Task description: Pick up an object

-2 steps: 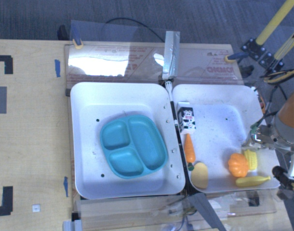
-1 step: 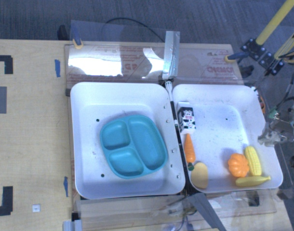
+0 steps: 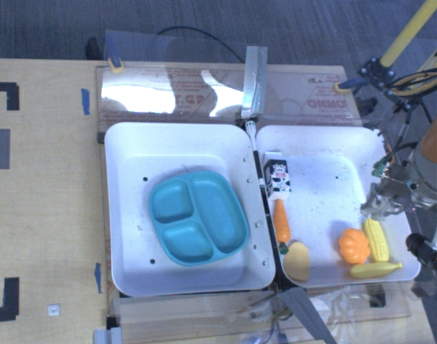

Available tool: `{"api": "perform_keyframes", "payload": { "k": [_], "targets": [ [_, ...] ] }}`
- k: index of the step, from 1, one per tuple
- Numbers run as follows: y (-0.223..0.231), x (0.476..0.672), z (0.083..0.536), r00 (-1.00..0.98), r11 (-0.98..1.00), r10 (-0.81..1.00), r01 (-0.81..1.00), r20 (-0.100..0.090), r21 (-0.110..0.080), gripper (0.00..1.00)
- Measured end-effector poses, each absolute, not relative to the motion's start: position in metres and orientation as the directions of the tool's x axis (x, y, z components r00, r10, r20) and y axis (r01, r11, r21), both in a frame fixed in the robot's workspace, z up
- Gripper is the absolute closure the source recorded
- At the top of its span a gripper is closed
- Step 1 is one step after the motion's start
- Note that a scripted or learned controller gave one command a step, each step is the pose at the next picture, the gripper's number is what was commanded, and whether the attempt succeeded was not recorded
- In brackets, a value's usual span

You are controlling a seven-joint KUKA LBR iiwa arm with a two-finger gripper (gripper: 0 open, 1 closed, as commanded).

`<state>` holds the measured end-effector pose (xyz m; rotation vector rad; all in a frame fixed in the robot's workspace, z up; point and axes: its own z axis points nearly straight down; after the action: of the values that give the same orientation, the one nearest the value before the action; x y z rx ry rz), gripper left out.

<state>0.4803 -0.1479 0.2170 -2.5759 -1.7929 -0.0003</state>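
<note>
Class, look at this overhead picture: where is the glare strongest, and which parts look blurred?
Camera view: strongest glare on the clear panel behind the left bin; the blue tray is evenly lit and sharp; the gripper at the right bin looks soft, slightly blurred.

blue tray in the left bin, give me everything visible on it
The blue tray is a light blue, smooth, plastic-looking dish with rounded corners and three compartments: two smaller ones and one long one. It lies flat, right side up, turned at a slant, on the floor of the left bin. Nothing sits in it or touches it besides the bin floor.
</note>
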Motion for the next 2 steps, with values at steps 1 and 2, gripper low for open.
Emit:
{"api": "perform_keyframes", "payload": {
  "k": [1,2],
  "targets": [
    [-0.105,0.48,0.23,0.314,-0.314,0.95,0.95,0.001,-0.001,1.0],
    [-0.163,0.48,0.322,0.196,-0.196,0.981,0.981,-0.001,0.006,1.0]
  ]
}}
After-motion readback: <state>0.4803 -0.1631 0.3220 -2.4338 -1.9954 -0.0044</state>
